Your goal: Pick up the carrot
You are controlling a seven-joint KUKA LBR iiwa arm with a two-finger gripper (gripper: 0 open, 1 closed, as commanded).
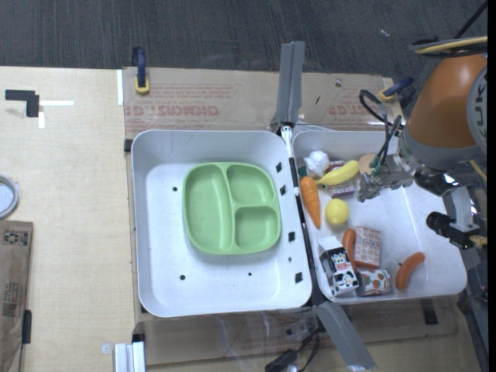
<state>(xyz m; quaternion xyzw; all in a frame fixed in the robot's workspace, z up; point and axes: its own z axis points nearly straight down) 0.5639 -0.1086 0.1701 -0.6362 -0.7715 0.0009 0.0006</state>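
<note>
Carrot (311, 201): lies in the right bin (434, 285), hard vs. its left wall, long axis running roughly top-to-bottom of view, thick end up near the white clump, tip pointing down. Not held.
Jaws (370, 186): hang over the upper middle of the right bin, at the end of the grey arm w/ orange band (446, 103). Can't tell if apart or together – too small & dark. Nothing seen between them.
Carrot vs. jaws: carrot sits to the view-left of the jaws & slightly lower; apart, w/ the banana and lemon between.
Banana (339, 174): just view-left of the jaws, slanted, near carrot's top end.
Lemon (337, 211): just beside carrot's right side, below banana.
White clump (317, 161): top-left corner of right bin, above carrot.
Other bits, right bin: red-white box (366, 247) mid-bin, cow-print carton (339, 264) low left, a sausage (409, 270) low right.
Left bin (155, 231): holds a green divided plate (232, 207), 3 sections.
Desk (62, 208): tan top; tape roll (6, 198) at far left edge, blue-yellow clamp (140, 71) at back.
</note>
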